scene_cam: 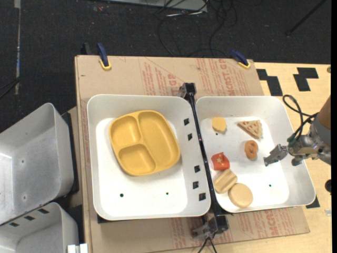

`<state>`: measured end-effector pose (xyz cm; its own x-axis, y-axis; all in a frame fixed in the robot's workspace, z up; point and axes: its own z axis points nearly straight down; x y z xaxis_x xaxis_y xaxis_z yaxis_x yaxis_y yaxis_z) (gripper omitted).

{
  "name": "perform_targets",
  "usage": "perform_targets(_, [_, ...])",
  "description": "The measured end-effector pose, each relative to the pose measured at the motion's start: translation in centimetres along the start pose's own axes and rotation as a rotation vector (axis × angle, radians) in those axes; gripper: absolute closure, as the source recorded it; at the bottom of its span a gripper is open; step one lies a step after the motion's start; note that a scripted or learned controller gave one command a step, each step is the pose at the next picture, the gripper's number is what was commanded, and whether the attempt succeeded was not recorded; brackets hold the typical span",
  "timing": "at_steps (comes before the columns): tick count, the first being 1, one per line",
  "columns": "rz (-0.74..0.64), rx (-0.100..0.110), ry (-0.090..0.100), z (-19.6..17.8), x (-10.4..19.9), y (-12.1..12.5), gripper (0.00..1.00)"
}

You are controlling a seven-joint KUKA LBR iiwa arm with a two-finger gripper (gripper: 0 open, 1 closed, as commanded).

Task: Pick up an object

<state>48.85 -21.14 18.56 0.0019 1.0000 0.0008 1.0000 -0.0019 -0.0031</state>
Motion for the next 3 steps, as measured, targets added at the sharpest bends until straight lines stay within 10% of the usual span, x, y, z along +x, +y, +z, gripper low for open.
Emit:
perform_targets(2, [0.001,0.000,0.000,9.6,-0.7,-0.3,0.00])
perform_targets(3, [0.001,-0.005,-0.001,8.3,-0.8,-0.2,1.00])
